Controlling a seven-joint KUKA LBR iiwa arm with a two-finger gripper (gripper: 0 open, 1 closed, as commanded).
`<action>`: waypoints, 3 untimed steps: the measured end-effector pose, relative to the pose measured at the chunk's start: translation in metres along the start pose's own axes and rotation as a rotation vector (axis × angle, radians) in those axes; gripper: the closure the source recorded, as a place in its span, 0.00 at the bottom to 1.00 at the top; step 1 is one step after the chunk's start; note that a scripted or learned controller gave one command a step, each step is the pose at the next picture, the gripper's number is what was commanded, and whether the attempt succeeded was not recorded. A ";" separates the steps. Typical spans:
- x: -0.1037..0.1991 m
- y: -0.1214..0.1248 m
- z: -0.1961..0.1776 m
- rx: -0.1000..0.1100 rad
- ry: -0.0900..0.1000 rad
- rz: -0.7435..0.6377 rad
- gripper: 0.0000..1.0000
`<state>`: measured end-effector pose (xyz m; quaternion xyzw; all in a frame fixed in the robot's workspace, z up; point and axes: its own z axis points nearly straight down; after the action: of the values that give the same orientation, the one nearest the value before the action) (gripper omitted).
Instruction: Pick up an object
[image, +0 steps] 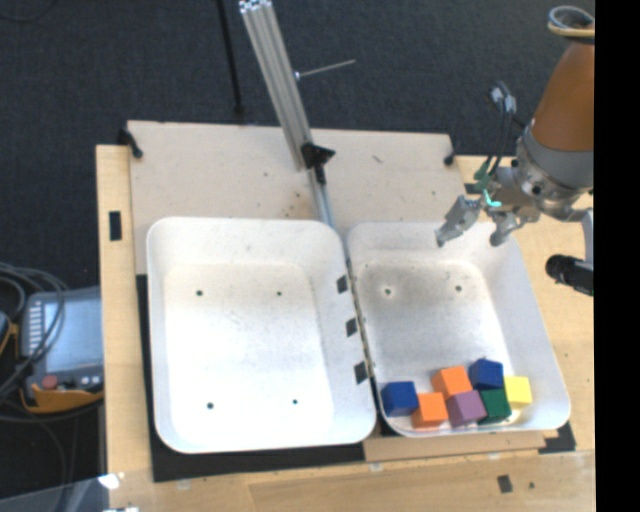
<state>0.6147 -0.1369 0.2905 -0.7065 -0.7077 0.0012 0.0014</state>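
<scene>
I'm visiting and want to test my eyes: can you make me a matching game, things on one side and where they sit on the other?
Things:
1. yellow block
2. blue block
3. gripper
4. left bin

Places:
A. above the far edge of the right bin
B. left end of the block cluster
C. beside the bin that holds the blocks
D. right end of the block cluster

Pairs: 1-D, 2-B, 3-A, 4-C
</scene>
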 end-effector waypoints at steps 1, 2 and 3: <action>0.000 0.001 -0.003 -0.005 -0.001 -0.001 0.00; 0.004 0.003 0.059 0.001 -0.002 0.002 0.00; 0.011 0.004 0.107 0.000 -0.002 0.002 0.00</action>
<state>0.6180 -0.1253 0.1830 -0.7071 -0.7072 0.0016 0.0006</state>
